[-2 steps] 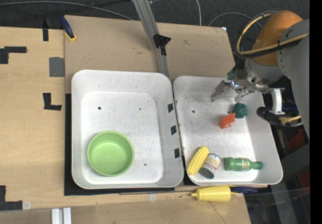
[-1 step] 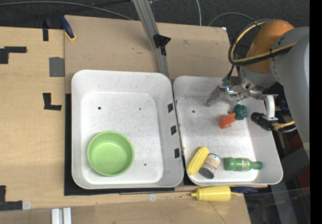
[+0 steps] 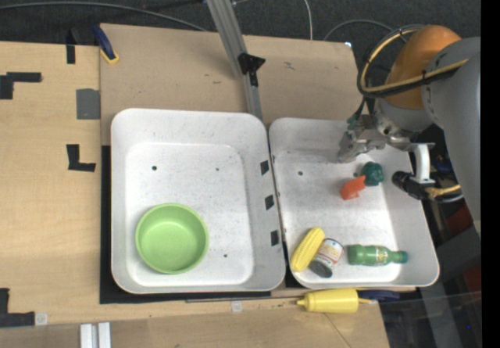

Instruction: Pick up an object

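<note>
End effector [image 3: 351, 147] hovers at twelve o'clock in the right bin [image 3: 312, 139], its grip impossible to tell from here, the carrot [image 3: 356, 186] seemingly untouched just below at five o'clock, pickup not yet done.

The left white bin [image 3: 187, 127] has lots of open floor; only a round green plastic bowl [image 3: 172, 238] sits at 7 o'clock. In the right white bin [image 3: 312, 143], the middle is free. A yellow corn cob [image 3: 307, 249], small tin can [image 3: 329, 252] and green bottle [image 3: 376, 255] crowd 6 o'clock. An orange and teal toy [image 3: 361, 182] blocks 2 o'clock.
</note>
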Tool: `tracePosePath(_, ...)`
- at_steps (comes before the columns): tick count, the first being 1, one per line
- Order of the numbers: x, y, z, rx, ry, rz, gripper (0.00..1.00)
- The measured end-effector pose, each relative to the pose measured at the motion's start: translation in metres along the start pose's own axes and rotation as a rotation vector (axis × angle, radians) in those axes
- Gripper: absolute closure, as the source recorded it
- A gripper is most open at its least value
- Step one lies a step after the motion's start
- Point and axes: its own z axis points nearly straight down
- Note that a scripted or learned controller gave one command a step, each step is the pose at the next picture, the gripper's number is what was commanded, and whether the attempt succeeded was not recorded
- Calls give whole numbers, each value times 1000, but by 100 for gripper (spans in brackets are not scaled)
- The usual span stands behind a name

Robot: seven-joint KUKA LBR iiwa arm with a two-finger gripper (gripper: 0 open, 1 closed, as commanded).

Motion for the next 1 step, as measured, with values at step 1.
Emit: tracePosePath(1, -4, -1, -43, -4, 1, 3, 100)
